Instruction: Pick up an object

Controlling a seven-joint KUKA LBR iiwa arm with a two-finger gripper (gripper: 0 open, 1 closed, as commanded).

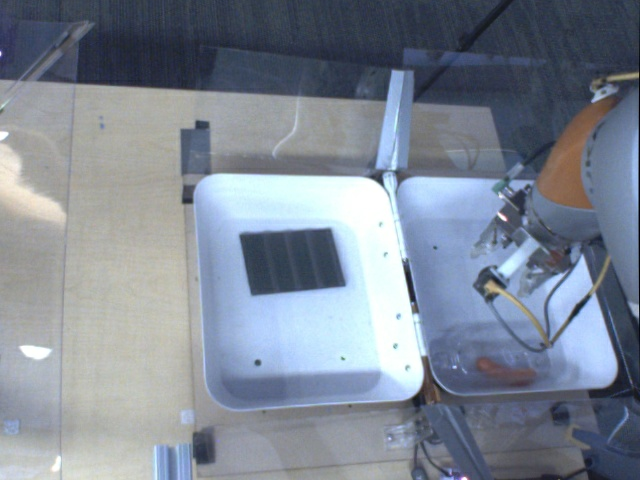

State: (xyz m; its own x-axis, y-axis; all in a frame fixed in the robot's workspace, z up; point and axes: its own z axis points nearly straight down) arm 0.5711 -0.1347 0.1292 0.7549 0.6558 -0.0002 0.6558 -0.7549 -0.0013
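Observation:
A small orange-red sausage-shaped object (505,371) lies near the front edge of the right bin (440,218), beside a clear, glassy-looking item (462,353) that is hard to make out. A dark ribbed rectangular pad (292,260) lies flat in the left bin (300,368), toward its back. My gripper (503,224) hangs over the right half of the right bin, behind the orange object and apart from it. I see nothing held in it.
A metal divider post (395,118) stands behind the seam between the two bins. The wooden bench (110,268) spreads to the left. Clear panels edge the bench at the back.

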